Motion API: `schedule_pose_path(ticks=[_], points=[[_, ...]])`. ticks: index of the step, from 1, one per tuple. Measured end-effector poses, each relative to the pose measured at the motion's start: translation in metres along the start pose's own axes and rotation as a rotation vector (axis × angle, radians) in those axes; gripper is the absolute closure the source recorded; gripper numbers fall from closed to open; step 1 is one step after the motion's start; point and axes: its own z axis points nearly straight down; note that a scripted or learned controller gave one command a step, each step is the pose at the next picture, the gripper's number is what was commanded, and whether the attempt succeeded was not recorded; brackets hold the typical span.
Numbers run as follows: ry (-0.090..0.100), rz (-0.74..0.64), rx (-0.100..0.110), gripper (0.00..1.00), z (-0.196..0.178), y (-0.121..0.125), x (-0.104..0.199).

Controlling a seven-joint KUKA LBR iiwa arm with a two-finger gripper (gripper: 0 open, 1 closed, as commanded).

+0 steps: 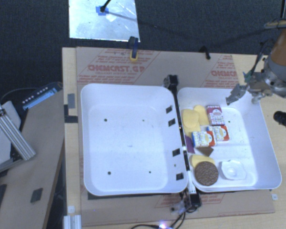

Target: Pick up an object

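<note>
The right bin (264, 142) holds a cluster of small items along its left side. Two pale yellow pieces (192, 119) lie next to a red and white carton (214, 114). Below them are two small red-and-white packets (210, 136), a round brown disc (206, 173) and a white cup (231, 169). My gripper (243, 98) hangs over the bin's back right part, above and to the right of the carton. Its fingers (232, 96) stand open with nothing between them.
The left bin (93, 99) lies beside the right one, with black clips (171, 122) along the shared rim. A yellow clamp (133, 55) and a shiny metal sheet (103, 13) sit at the back. A grey rail (9, 132) stands at the far left.
</note>
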Motion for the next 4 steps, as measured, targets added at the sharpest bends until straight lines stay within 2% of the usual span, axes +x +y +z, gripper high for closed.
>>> schedule_pose_path(ticks=[1, 2, 3, 4], points=[[0.004, -0.005, 0.005, 0.00, 0.140, 0.043, 0.037], [0.004, 0.001, 0.008, 0.00, 0.134, -0.047, 0.084], [0.000, 0.001, -0.001, 1.00, 0.122, -0.043, 0.081], [-0.001, -0.005, -0.020, 1.00, -0.091, -0.016, 0.108]])
